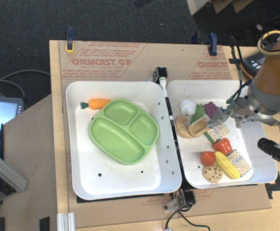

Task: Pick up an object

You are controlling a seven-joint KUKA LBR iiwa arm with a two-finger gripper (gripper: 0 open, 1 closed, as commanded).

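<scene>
Two shallow white bins sit side by side on the bench (58,129), the left bin (77,143) and the right bin (255,177), their inner rims touching along a black strip. Nearest the camera in the right bin lies a round cracker (212,173), with a yellow corn cob (227,165) just beside it, lying on a slant. A patterned packet (240,162) touches the corn's right side. A little farther in are a small red tomato (208,158) and a red pepper (222,146), close together. Beyond them a tan bread slice (183,127) carries a wedge-shaped sandwich piece (198,126), and past those sit a white garlic bulb (187,108) and a purple toy vegetable (210,110).

The gripper (225,114) hangs low over the middle of the right bin, just beside the purple vegetable and above a checkered cloth-like piece (219,130). Whether its fingers are spread or pressed together cannot be told, and nothing is seen between them. The arm (273,81) reaches in from the right.

In the left bin a green divided plate (124,130) lies tilted toward the centre, and an orange carrot (96,104) rests at its far left edge, touching the rim.
</scene>
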